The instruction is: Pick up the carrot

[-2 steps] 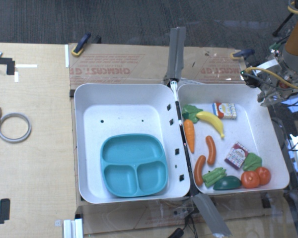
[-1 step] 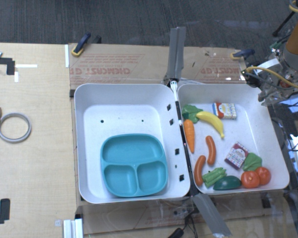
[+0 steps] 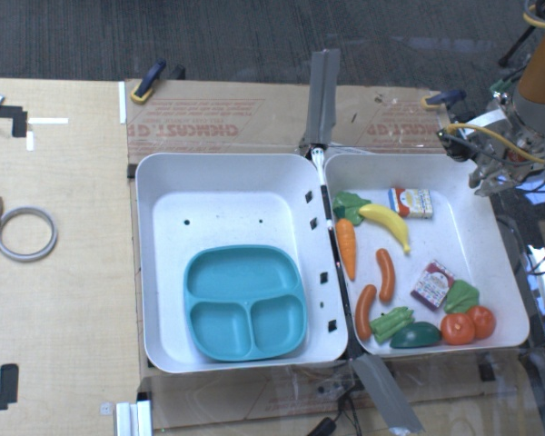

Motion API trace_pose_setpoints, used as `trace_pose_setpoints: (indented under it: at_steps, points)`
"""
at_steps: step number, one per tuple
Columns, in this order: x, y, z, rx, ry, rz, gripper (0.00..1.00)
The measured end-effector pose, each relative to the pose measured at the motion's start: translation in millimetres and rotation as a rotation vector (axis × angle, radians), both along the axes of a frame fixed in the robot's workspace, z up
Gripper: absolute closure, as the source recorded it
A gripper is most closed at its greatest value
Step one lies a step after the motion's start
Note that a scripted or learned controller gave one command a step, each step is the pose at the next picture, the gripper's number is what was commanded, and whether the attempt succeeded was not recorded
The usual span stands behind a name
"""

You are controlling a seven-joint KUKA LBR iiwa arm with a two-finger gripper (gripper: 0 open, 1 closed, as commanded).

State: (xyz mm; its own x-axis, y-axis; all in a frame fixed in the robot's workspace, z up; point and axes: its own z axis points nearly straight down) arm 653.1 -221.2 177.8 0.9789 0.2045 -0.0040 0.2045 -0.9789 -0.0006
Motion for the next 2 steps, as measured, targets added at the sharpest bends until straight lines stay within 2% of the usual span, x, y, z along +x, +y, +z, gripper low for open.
trace_pose_setpoints:
  at_steps: [1,2]
  points:
    - [-26,32,123,0.0,-0.001,-0.001,1.0]
    - [-82,48,158,0.002,0.001,0.096,1.0]
